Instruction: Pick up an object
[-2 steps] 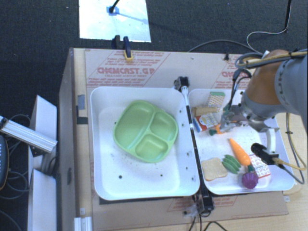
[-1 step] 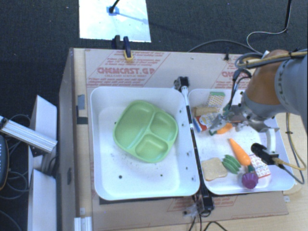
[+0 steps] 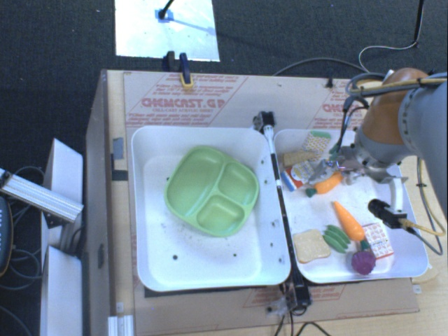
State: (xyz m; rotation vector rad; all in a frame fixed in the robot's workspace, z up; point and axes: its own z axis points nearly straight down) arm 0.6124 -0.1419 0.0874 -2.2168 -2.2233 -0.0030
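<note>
Two shallow white plastic bins sit side by side on a brown board printed with red lettering. The left bin (image 3: 150, 257) holds one pale green divided plate (image 3: 212, 190) — smooth, rounded corners, three compartments, lying tilted.

The right bin (image 3: 413, 257) holds small toy food. Count: two orange carrots, one (image 3: 327, 183) near the bin's upper middle and one (image 3: 348, 220) at centre, both smooth and tapered; one tan cracker-like square (image 3: 311, 245) at lower left, matte; one green ridged pod piece (image 3: 337, 238) just beside it; one purple knobbly piece (image 3: 362, 262) at lower right; one small printed box (image 3: 376, 238) touching the purple piece; one pale checked square (image 3: 316, 143) at the top.

The grey arm with its orange band enters from the right of the frame. The gripper (image 3: 323, 173) sits low over the upper carrot — whether its fingers are spread or clenched on it cannot be told.
</note>
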